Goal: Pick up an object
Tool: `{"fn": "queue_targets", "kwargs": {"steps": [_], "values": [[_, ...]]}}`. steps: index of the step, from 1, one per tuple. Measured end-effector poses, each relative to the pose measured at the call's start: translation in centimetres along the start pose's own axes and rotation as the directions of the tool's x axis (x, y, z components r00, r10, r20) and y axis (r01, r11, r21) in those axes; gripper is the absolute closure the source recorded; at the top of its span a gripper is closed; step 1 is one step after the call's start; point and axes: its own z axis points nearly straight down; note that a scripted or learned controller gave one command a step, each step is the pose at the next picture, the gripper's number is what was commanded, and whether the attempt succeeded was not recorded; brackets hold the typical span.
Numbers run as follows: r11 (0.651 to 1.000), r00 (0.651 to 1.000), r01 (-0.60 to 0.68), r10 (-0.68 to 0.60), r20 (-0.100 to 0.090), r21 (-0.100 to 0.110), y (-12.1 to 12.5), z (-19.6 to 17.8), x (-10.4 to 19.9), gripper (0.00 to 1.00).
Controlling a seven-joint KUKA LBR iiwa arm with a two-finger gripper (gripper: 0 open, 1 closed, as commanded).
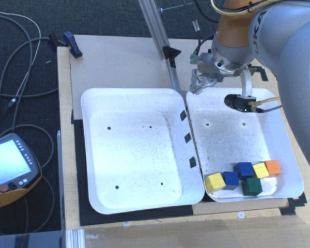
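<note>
Several small blocks lie clustered in the near corner of the right bin [222, 133]: a yellow block [215, 182], two blue blocks [230, 179] [244, 169], a green block [251, 186], another yellow block [260, 170] and an orange block [273, 167]. My gripper [198, 84] hangs below the orange wrist band, over the far left corner of the right bin, well away from the blocks. I see nothing in it.
The left bin [93, 112] lies beside the right one, sharing a raised rim with black clips. A slanted metal rail [154, 27] crosses the bench behind the gripper. A black cabled part [241, 103] hangs over the right bin's far side.
</note>
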Motion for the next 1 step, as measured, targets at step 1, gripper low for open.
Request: {"fn": "queue_targets", "kwargs": {"steps": [1], "values": [[1.0, 1.0, -0.01, 0.01, 0.0, 0.01, -5.35, 1.02, -7.09, 1.0]]}}
